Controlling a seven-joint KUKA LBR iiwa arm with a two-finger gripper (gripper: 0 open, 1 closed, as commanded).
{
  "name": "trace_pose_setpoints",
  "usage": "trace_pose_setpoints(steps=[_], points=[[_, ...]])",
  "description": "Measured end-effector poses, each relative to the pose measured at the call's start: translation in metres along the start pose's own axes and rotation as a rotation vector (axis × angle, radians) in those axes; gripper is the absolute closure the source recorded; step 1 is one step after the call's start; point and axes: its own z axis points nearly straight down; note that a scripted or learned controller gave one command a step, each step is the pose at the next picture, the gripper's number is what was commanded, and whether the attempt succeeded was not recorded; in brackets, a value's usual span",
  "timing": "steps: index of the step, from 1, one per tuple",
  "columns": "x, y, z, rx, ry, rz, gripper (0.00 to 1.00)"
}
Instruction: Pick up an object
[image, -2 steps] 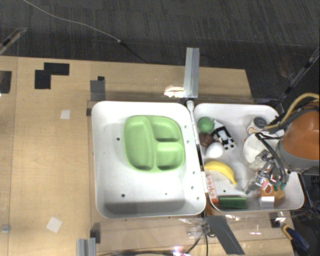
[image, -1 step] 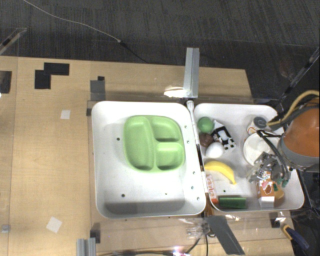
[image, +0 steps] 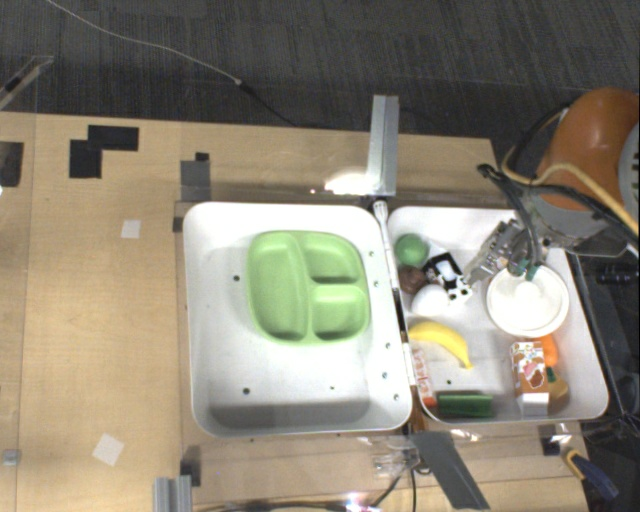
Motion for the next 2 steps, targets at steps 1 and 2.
trace_pose_setpoints(steps=[1, 2], points=[[0.0, -0.005, 0.003, 0.005, 0.006, 0.006, 0.0], [0.023, -0.036, 0.086, 0.004, 0.001, -0.054, 0.0]])
